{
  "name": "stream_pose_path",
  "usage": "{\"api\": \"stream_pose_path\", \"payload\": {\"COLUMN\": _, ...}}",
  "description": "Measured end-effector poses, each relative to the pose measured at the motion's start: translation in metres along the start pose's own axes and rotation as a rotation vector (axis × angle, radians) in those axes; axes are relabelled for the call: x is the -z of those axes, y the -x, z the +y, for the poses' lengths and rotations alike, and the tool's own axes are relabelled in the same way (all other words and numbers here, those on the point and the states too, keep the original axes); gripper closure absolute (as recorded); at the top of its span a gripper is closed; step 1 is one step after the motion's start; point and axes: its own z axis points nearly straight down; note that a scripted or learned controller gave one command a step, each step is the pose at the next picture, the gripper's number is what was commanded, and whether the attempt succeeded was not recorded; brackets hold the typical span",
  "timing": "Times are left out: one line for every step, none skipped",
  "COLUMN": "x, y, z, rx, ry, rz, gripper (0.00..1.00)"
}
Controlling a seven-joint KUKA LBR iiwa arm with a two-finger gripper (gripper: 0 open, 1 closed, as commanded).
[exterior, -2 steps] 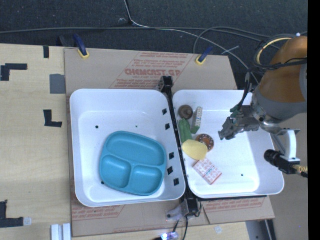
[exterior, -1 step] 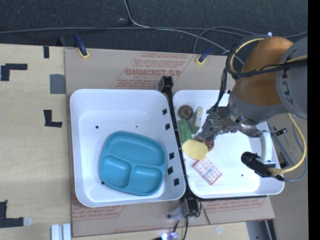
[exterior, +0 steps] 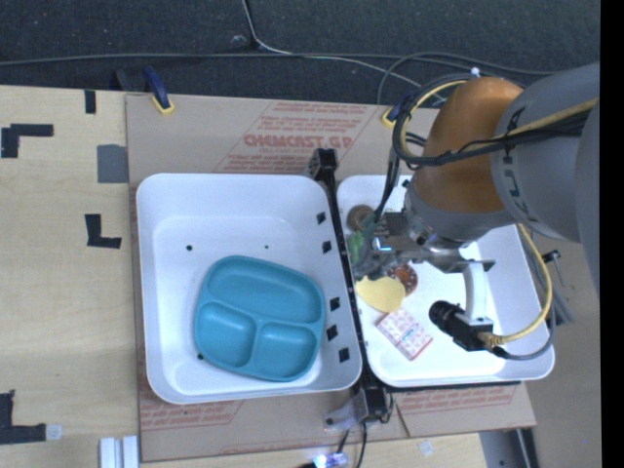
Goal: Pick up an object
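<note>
Starting at the near rim of the right bin (exterior: 458, 373): a small pink-checked packet (exterior: 404, 333) lies flat on the white floor, clear of the arm. Just beyond it is a yellow wedge-shaped piece (exterior: 378, 293), with a small brown round thing (exterior: 406, 280) touching or almost touching its far edge.

The gripper (exterior: 378, 244) sits above those, low in the bin and hard against the wall shared with the left bin (exterior: 166, 213). Something green (exterior: 357, 246) shows at its tip. It may be between the jaws or only beside them; cannot tell. Released or clenched: cannot tell either, as the wrist body hides the tips.

The left bin holds only a blue divided plate (exterior: 258, 317), well apart from the gripper. The grey arm (exterior: 546, 144) with its orange band covers the far half of the right bin.

Judgement: the task's object is most likely the green thing at the dividing wall, or the yellow piece just nearer.

Risks from here:
- The gripper is tight to the wall, so a jaw could land on the rim or pin the object against it without enclosing it.
- The items are clustered, so closing may nudge the yellow piece or the brown thing aside, or catch two at once.
- A shallow hold on a small, soft-looking item could slip on the lift.
</note>
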Motion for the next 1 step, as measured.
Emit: {"api": "stream_pose_path", "payload": {"x": 0.0035, "y": -0.0627, "z": -0.0027, "rx": 0.003, "ry": 0.001, "rz": 0.001, "gripper": 1.0}}
